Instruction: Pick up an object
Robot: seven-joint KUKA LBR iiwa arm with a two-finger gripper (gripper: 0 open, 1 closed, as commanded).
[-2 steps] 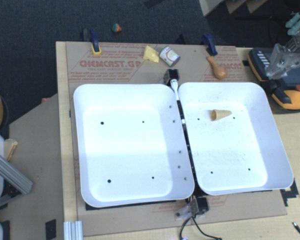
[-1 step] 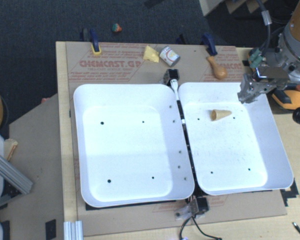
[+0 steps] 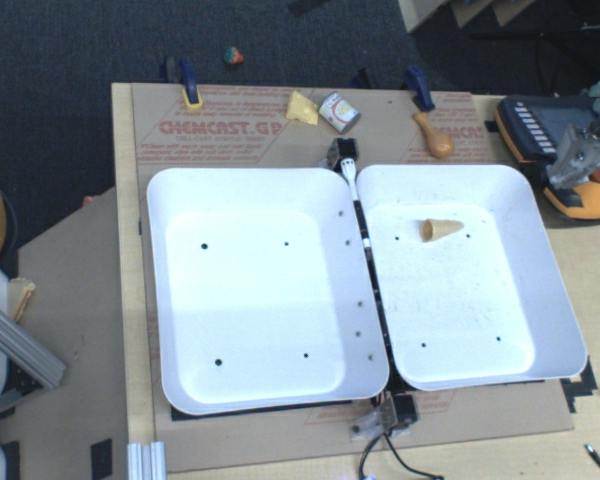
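I see a small tan cone (image 3: 441,230) lying on its side in the right bin (image 3: 540,268), toward the far wall. It looks light, stiff and prone to roll; I'd pinch across its wider end. The left bin (image 3: 170,268) sits just beside it. Of the tool's state I cannot tell.

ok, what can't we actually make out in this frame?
- Gripper: camera view, cut off by the right edge; its state is unreadable.
- Tan cone-shaped object in the right bin: too small to identify.
- Small box on the board behind the bins: print too blurred to read.
- Small item on the carpet: too small to name.
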